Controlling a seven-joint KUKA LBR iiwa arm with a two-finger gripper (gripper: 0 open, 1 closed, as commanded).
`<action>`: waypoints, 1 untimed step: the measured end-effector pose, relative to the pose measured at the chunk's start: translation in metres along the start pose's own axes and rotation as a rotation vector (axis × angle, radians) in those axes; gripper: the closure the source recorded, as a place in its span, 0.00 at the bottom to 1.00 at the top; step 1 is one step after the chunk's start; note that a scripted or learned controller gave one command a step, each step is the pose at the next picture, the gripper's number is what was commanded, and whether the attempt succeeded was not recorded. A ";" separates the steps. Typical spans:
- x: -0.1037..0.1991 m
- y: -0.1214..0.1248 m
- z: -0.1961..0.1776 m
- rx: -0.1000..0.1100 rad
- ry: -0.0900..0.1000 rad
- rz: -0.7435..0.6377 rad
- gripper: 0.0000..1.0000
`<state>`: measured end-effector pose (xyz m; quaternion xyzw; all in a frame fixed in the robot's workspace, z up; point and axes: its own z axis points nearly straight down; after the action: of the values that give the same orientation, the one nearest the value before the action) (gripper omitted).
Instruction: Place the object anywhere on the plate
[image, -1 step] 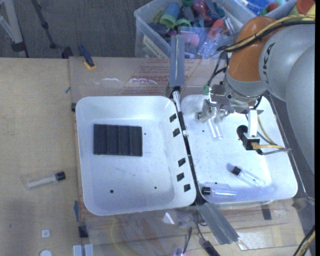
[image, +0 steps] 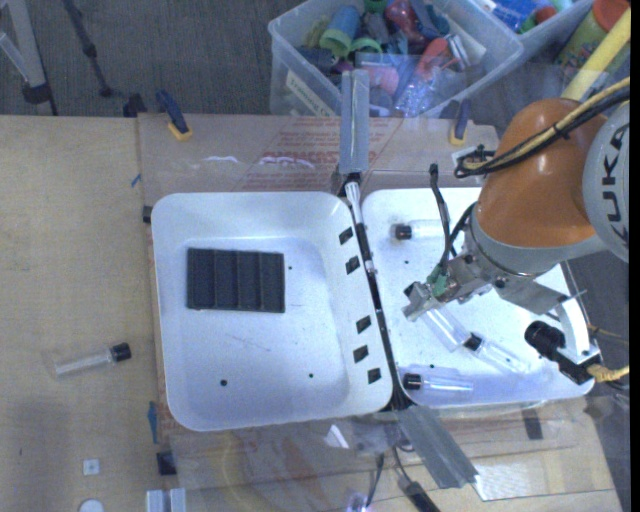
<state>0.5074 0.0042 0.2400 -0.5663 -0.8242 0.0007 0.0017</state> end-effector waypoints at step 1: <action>0.062 0.028 0.014 -0.002 -0.001 0.193 1.00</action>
<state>0.5117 0.0719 0.2261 -0.6432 -0.7657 0.0005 0.0006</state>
